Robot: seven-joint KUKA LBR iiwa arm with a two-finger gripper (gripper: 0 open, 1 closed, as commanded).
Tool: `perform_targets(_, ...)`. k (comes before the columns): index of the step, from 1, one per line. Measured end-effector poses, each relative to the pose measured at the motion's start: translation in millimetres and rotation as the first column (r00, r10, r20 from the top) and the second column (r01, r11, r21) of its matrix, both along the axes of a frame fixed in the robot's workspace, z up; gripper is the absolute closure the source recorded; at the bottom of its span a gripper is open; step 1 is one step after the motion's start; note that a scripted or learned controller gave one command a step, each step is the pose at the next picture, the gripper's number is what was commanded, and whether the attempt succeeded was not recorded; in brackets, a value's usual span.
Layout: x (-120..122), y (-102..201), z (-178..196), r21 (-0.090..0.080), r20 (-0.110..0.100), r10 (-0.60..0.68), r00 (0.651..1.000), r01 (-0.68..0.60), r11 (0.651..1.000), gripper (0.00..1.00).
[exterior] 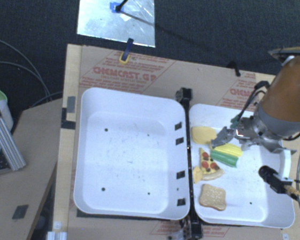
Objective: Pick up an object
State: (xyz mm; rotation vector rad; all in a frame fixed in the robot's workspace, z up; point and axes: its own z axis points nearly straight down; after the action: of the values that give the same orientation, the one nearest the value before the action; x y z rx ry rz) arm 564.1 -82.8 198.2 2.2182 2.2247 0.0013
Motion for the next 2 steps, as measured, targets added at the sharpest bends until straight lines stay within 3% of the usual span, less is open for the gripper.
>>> perform_targets(1, 58, -8, -101, -0.002, 0.006, 0.004, 1.0, -0.004, 1.0, 0.0)
perform_targets(2, 93, -14, -113, -0.001, 0.005, 0.004, 1.0, -0.004, 1.0, 0.0)
